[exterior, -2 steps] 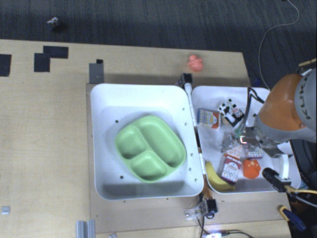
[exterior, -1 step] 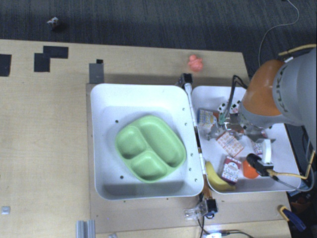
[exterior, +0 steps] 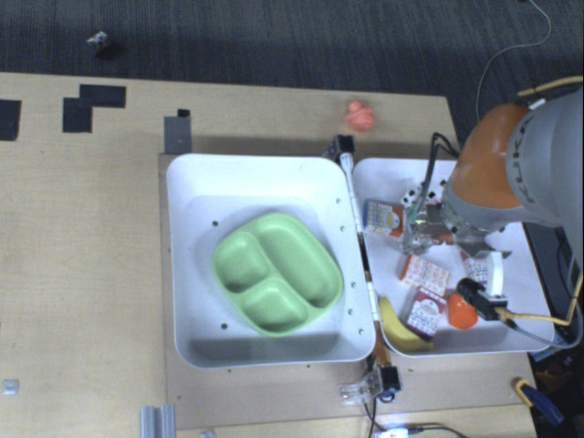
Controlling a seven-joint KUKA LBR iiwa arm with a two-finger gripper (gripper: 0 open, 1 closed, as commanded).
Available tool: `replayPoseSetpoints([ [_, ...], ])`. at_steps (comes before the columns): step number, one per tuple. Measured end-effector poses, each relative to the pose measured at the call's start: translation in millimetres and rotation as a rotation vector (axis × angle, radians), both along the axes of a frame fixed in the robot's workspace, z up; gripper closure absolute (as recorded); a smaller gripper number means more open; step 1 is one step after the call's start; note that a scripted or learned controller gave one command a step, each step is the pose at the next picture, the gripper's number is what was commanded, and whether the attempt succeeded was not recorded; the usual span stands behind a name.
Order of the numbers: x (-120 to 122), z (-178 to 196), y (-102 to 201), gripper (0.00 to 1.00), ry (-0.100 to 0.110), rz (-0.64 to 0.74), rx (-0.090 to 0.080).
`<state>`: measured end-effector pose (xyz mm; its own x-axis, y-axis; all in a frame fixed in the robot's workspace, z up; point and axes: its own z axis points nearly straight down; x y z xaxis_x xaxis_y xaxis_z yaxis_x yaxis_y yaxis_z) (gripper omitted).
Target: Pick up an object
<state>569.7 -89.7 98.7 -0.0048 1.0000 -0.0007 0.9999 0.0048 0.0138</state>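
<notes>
My gripper (exterior: 422, 234) is low inside the right bin (exterior: 522, 245), under the grey arm and its orange band (exterior: 488, 158). It hangs just above a red and white packet (exterior: 425, 272), with a small carton (exterior: 381, 215) to its left. In the near part of this bin lie a second red and white packet (exterior: 425, 314), a banana (exterior: 400, 330) and an orange ball (exterior: 461, 313). A white item (exterior: 482, 270) rests to the right of the gripper. The arm hides part of the bin's far right side.
The left bin (exterior: 192, 199) holds a green divided plate (exterior: 276, 270). A pink object (exterior: 360, 115) lies on the bench behind the bins. A black-tipped tool (exterior: 344, 150) sits at the far end of the wall between the bins. Cables run along the right edge.
</notes>
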Motion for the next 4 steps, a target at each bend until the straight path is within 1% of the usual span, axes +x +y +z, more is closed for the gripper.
replayPoseSetpoints([
  [1, 0, 0, 0, 0.00, 0.000, 0.000, 0.000],
  [2, -25, -11, 5, 0.00, 0.002, -0.003, -0.002],
  [3, -23, 0, 6, 1.00, -0.002, -0.002, -0.002],
  [4, -23, 0, 6, 0.00, -0.002, -0.002, -0.001],
])
